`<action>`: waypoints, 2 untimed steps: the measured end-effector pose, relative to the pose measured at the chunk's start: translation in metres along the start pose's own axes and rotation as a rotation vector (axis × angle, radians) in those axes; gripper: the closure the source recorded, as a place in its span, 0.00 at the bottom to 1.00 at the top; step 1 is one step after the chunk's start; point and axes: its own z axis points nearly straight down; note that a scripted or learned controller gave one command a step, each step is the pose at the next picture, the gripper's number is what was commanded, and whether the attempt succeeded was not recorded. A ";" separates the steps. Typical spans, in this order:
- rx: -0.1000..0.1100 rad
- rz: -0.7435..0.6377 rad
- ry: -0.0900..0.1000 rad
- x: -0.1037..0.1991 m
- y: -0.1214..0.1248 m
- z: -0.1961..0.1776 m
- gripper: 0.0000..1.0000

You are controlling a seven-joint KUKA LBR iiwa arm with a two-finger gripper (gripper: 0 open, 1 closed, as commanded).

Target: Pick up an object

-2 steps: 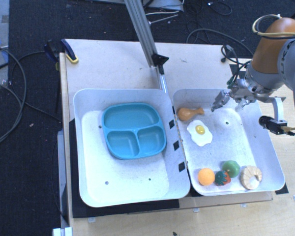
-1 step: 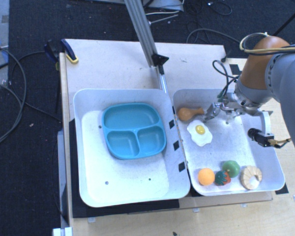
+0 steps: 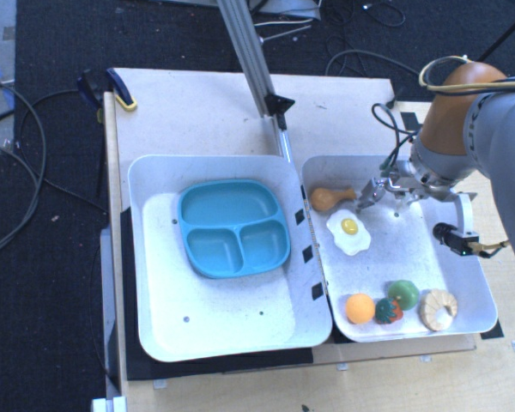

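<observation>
Drumstick first: the brown toy chicken drumstick (image 3: pixel 329 198) lies in the right-hand shallow white bin (image 3: pixel 463 281), up near that bin's far left corner, long axis running pretty much left-right, fat end toward the divider between the bins and the thin bone end pointing right at the end effector (image 3: pixel 371 194). That end effector sits low just beside the bone tip, honestly can't tell if it's touching, and I can't tell whether it's spread or closed from this angle. Just in front of the drumstick there's a white fried egg toy with a yellow yolk (image 3: pixel 348 233). Along the near wall of the same bin: a small orange ball-shaped fruit (image 3: pixel 359 308), a green and red toy piece (image 3: pixel 398 299), and a tan round bread-like slice (image 3: pixel 438 309). The left-hand white bin (image 3: pixel 154 316) holds a blue three-compartment plastic tray (image 3: pixel 234 227).
</observation>
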 end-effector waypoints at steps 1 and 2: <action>-0.003 -0.001 -0.002 0.000 0.001 -0.011 1.00; -0.005 -0.001 0.000 -0.001 0.008 -0.055 1.00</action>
